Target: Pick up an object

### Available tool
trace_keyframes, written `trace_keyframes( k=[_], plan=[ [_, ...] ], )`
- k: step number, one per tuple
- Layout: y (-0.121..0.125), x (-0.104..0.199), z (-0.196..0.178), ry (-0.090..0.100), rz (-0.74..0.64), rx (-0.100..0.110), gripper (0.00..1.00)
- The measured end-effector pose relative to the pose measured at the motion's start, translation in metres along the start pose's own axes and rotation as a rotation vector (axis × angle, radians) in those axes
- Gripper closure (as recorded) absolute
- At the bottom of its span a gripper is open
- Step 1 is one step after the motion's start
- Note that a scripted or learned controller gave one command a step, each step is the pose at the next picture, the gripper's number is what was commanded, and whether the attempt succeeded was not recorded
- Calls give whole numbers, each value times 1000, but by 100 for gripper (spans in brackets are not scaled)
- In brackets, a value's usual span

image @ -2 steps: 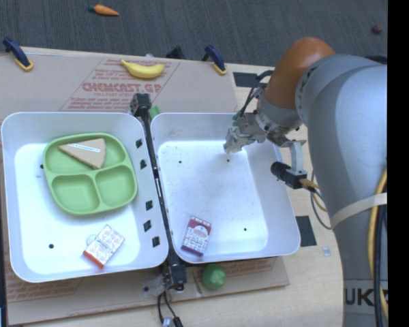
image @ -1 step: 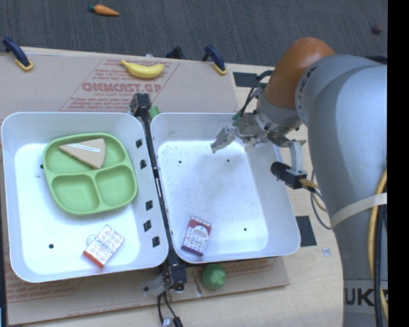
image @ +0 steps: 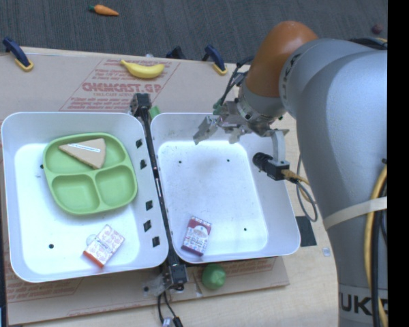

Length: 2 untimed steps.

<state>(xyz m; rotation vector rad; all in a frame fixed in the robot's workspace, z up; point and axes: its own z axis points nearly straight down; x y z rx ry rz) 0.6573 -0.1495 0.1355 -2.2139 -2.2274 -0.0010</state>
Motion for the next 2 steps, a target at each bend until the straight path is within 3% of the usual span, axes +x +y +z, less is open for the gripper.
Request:
trace_keyframes(
  k=[1, 2],
  plan=[
    [-1, 8, 43, -1, -1, 4, 0],
    [0, 8, 32, 0, -3, 4, 100]
  ],
)
